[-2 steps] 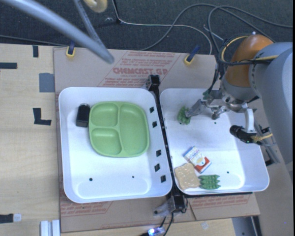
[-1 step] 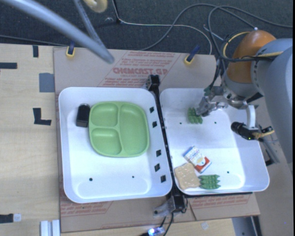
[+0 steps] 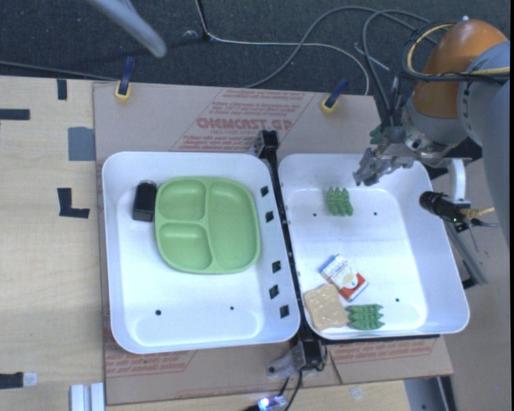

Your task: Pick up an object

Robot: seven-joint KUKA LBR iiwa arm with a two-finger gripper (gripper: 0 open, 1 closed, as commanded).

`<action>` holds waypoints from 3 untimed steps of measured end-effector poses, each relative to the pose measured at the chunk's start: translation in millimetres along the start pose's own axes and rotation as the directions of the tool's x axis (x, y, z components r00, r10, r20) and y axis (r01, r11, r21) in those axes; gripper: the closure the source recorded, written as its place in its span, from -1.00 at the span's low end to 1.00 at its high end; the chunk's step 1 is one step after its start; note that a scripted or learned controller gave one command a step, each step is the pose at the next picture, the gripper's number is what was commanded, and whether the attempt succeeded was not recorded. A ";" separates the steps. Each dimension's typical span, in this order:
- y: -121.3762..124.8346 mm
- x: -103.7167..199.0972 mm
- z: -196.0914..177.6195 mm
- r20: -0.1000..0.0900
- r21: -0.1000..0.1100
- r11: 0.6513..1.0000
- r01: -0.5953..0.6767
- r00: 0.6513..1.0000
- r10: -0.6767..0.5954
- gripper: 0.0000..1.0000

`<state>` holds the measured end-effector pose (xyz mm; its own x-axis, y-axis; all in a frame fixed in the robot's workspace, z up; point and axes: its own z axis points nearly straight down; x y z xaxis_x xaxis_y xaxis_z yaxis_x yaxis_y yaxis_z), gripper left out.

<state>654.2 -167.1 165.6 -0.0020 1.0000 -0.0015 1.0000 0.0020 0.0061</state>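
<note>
Four small things sit in the right bin [image 3: 411, 229], and the nearest to the tool [image 3: 370, 171] is the little green ridged piece [image 3: 338, 201]. From that green piece, the tool hangs just up and to the right, near but apart, over the bin's far corner. The piece's long axis runs roughly up and down the view. Tool fingers point down toward the bin floor; spread or pressed together, I cannot tell, and nothing is seen between them. The short hop, I'd judge, is down and leftward onto the green piece. Toward the bin's near edge from it lie a packet [image 3: 342, 276], a cracker [image 3: 323, 306] and a second green piece [image 3: 365, 317], well apart.
</note>
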 end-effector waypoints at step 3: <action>8.5 48.8 -96.5 -0.002 0.008 1.000 0.003 1.000 -0.003 1.00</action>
<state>662.0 -118.1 262.1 -0.0050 1.0000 0.0008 1.0000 0.0050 -0.0020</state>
